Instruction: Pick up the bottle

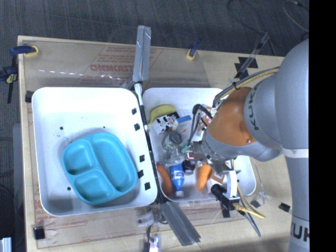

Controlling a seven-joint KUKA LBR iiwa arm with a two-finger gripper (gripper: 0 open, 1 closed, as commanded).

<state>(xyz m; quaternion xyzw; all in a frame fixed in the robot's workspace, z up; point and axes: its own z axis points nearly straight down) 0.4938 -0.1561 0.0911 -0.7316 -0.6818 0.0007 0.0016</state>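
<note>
Over the right bin hangs the grey arm with its orange band, and it covers much of this bin. Its hand is low among the things inside, and I cannot tell how it is set, because the wrist hides it from above.

The right bin is the crowded one. Near its far wall lies a yellow object, and just beside it, toward the arm, there is a small white and blue package. Nearer than these, in the middle of the bin, lies the bottle; it looks clear, with a round grey part visible, and it is just beside the hand, on the side away from the arm. I cannot tell if the hand touches it. Close to the near wall of the bin I see an orange object, a blue and white container next to it, and one more orange piece under the wrist.

Left of the right bin stands the left bin, touching it along one side. A blue divided tray with three compartments lies in its nearer half. Both bins rest on the table, which has a clear sheet with red printing beyond the bins.
</note>
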